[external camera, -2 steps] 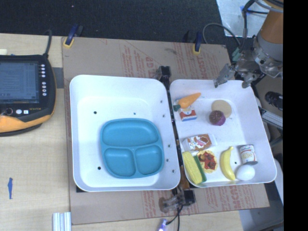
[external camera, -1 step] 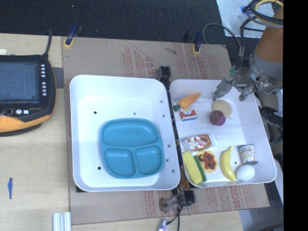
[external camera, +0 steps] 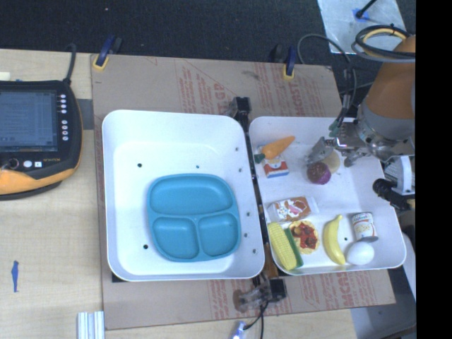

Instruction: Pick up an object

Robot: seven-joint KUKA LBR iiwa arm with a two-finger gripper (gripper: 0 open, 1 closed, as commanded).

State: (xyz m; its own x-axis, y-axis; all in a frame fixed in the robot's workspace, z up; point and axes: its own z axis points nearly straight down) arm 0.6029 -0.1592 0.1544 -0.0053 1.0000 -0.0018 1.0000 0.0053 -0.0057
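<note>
In the far corner of the right-hand bin [external camera: 395,189], the gripper [external camera: 329,152] hangs low over a dark purple round thing [external camera: 319,173] — a plum or a small onion, I would guess — and whether it is parted or closed I cannot tell from where I stand; metal and shadow run together there. The purple piece sits just beside the tool, on the bin floor as far as I can judge, and nothing shows it gripped. A pale lump [external camera: 332,162] lies touching it on the arm's side.

Further out along the same bin lie a carrot [external camera: 278,146] and a small red-and-white carton [external camera: 276,168] near the dividing wall, then a flat packet [external camera: 292,207], a corn cob [external camera: 283,246], a red pizza-like slice [external camera: 306,235], a banana [external camera: 333,240], a tin can [external camera: 362,226] and a white egg [external camera: 361,253]. The left bin [external camera: 127,189] holds a blue divided tray [external camera: 193,215].

The risk, to my eye, is the roundness — a closing pinch set slightly off centre could squirt the purple piece sideways, or catch the pale lump with it. The bin's back wall is also near, so a low approach could clip it.
</note>
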